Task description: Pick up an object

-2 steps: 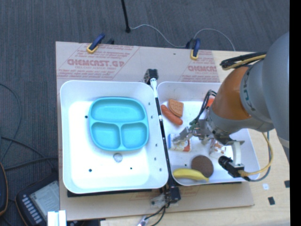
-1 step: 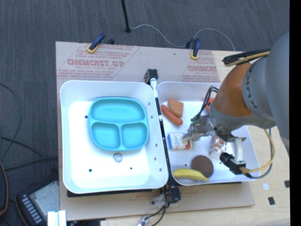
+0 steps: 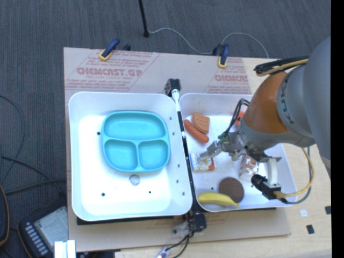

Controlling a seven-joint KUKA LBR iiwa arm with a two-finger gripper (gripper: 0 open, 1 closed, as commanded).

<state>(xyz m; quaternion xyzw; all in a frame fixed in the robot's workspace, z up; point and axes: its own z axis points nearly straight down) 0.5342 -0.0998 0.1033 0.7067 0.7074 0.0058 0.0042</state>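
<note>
- The hand [image 3: 215, 150] is hovering in the right bin [image 3: 287, 168], fingers parted and holding nothing.
- A small packet [image 3: 203, 163] is lying just beneath it, beside the sausage [image 3: 195, 131].

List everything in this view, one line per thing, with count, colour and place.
bins: 2, white, side by side on the board
divided tray: 1, light blue, left bin
hot dog: 1, orange-red, right bin, near the divider
cracker: 1, tan, right bin, beside the hot dog
cookie: 1, brown, right bin, front
banana: 1, yellow, right bin, front edge
clamps: 2, blue and yellow, board's far edge
gripper: 1, grey, low over the right bin
</note>
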